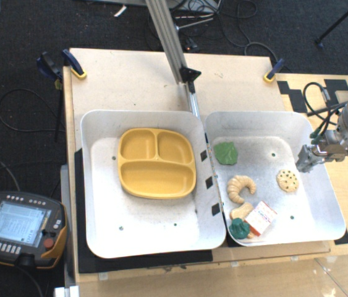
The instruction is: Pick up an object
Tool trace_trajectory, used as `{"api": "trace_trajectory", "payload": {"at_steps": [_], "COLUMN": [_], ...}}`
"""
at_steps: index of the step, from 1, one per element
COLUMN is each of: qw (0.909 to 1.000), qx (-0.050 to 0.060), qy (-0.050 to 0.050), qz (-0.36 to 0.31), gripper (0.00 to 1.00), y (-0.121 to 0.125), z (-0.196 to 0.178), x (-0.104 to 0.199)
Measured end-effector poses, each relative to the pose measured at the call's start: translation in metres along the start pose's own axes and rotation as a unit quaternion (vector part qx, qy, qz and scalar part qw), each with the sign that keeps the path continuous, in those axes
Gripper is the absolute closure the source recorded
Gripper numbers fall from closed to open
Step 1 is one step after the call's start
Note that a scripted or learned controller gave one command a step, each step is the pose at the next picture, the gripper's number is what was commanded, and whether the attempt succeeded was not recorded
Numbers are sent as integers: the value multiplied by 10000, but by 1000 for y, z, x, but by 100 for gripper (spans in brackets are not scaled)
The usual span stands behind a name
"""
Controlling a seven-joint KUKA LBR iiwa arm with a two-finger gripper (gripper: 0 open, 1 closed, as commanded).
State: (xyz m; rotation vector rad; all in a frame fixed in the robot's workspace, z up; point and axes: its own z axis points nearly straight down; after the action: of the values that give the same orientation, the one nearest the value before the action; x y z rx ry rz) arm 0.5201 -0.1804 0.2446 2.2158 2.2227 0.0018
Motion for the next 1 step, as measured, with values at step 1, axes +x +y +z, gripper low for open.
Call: {"api": "trace_trajectory", "payload": {"at_steps": [1], "qw": [10000], "qx": [2], "qy": [11], "qz": [-27], "gripper": [100], "y": [25], "z": [-3], "x": [47]}}
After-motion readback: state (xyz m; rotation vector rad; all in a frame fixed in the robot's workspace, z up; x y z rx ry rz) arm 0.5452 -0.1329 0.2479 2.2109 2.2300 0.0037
